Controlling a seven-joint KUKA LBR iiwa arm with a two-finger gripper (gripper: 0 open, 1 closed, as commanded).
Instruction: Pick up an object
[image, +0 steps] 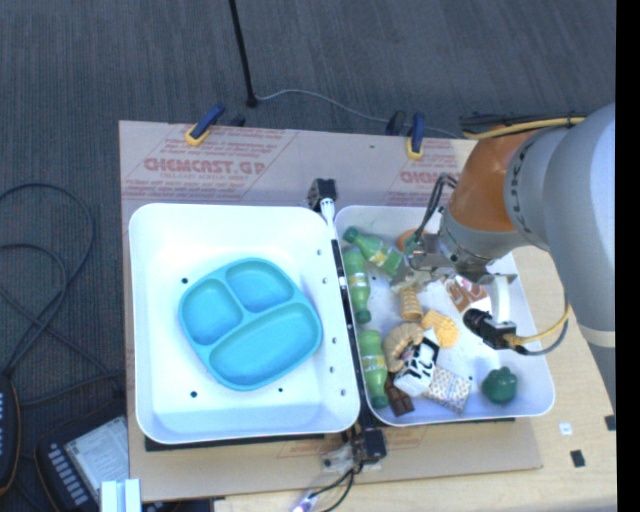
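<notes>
The right bin (535, 405) holds a heap of small objects. Among them are green bottles (366, 246) along its left wall, a tan ridged piece (410, 301), a yellow piece (441, 328), a black-and-white item (422, 362), a checkered packet (450, 390) and a dark green pepper-like toy (500, 385). My gripper (430, 262) hangs low over the upper middle of this bin, just above the tan ridged piece and beside a green bottle. The wrist hides what lies under it.
The left bin (160, 400) holds a blue divided plate (250, 320). A black clip (322, 192) sits at the top of the ridge between the bins. Blue clamps (206, 123) hold the cardboard sheet at the back.
</notes>
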